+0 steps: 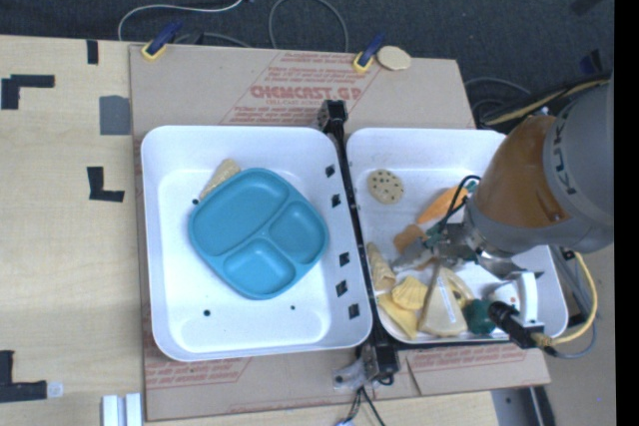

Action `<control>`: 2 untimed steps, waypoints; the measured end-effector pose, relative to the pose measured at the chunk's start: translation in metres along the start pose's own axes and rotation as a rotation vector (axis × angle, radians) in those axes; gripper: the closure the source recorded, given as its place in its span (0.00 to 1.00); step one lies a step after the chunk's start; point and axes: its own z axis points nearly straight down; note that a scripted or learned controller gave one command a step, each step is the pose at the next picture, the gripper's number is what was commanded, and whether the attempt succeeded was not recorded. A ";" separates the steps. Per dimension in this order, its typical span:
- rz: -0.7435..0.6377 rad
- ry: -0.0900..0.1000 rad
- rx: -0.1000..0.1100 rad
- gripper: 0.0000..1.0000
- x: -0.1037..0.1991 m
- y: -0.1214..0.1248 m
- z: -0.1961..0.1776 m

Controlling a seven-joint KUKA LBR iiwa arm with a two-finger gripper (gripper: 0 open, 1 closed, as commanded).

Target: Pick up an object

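Grey arm's gripper sits low in the right white bin, finger state impossible to tell. Pale yellow banana-like pieces crowd five o'clock, long axis unclear; open floor toward eleven.

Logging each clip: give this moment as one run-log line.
arm: over right bin | tool: low among pale food pieces, grip unclear | left bin: blue divided plate | cookie: untouched

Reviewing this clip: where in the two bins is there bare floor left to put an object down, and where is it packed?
Left bin: bare floor along the near wall, below the blue divided plate, and a strip along its left wall. Right bin: bare patch by the far wall, around the round cookie. Its near half is crowded with piled yellowish items under the arm.
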 end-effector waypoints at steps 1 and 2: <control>-0.003 0.000 -0.002 0.00 0.002 0.068 -0.004; 0.000 -0.003 -0.006 0.00 0.016 0.030 -0.005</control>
